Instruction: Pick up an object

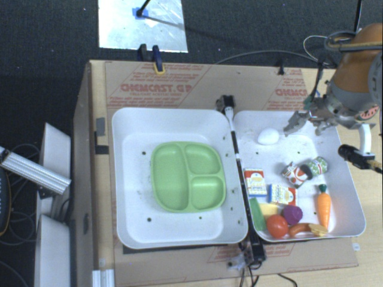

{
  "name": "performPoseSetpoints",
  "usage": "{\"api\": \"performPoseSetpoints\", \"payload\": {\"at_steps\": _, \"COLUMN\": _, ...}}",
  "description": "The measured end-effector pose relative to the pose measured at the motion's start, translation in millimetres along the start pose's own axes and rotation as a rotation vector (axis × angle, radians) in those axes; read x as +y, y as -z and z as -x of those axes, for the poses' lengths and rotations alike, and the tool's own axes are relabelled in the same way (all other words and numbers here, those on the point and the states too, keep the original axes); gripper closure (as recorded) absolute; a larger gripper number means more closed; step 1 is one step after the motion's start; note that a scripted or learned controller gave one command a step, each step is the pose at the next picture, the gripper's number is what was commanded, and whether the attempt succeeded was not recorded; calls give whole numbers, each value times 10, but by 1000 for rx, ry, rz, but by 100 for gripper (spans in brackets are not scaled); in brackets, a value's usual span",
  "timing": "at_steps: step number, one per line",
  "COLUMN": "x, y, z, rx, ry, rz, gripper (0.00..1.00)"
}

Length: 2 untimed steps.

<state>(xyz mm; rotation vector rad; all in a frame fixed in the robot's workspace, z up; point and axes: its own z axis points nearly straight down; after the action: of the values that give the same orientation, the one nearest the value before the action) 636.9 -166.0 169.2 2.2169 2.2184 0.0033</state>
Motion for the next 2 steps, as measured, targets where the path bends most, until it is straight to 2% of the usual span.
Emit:
{"api": "performPoseSetpoints", "payload": {"at_steps": 1, "x": -424, "y": -852, "z": 139, "rx": 2, "ry": 0, "rz": -5, "gripper": 0}}
{"api": "performPoseSetpoints", "payload": {"at_steps": 2, "x": -730, "y": -838, "z": 153, "rx": 1, "ry": 0, "rz": -2, "gripper": 0}}
